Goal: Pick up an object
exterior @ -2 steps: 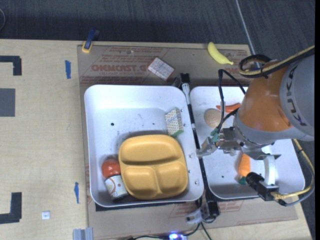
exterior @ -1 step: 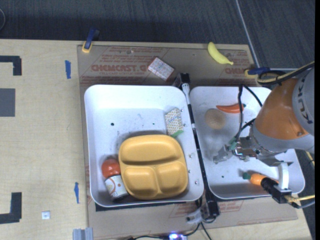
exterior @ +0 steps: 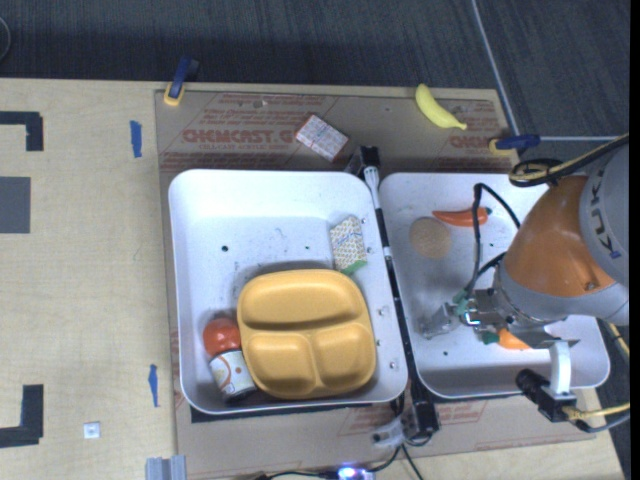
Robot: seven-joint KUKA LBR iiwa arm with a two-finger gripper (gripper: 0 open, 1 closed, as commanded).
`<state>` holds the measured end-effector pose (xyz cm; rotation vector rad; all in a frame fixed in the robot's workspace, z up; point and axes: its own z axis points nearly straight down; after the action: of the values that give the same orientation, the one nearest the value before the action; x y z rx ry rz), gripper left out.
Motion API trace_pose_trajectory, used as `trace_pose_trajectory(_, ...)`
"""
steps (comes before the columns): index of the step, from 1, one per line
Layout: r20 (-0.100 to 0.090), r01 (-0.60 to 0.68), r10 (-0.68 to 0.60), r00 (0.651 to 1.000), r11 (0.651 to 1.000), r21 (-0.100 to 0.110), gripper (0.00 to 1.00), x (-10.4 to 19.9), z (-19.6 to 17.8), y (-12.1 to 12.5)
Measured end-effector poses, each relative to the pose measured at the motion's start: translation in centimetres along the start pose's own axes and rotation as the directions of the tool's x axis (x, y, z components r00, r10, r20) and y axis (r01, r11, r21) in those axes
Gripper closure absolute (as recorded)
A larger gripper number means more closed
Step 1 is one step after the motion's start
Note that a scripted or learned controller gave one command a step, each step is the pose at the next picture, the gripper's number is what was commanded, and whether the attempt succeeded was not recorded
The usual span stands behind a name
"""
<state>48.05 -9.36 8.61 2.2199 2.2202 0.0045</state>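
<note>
Hovering low in right bin (exterior: 590, 368), hand (exterior: 440, 320); finger spread unclear, grip cannot tell.

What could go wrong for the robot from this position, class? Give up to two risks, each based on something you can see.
1. The hand sits low in the right bin, apparently on bare floor, with the small orange piece beside the wrist. A grasp here may well catch nothing.
2. A black cable loops over the carrot and the round tan object. Moving that way could drag or snag it.
</note>
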Motion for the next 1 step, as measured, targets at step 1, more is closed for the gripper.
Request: trace_pose_trajectory(1, 0.001, 0.000, 0.000, 1.000, 1.000, -0.002, 1.00, 0.01, -0.99, 0.07)
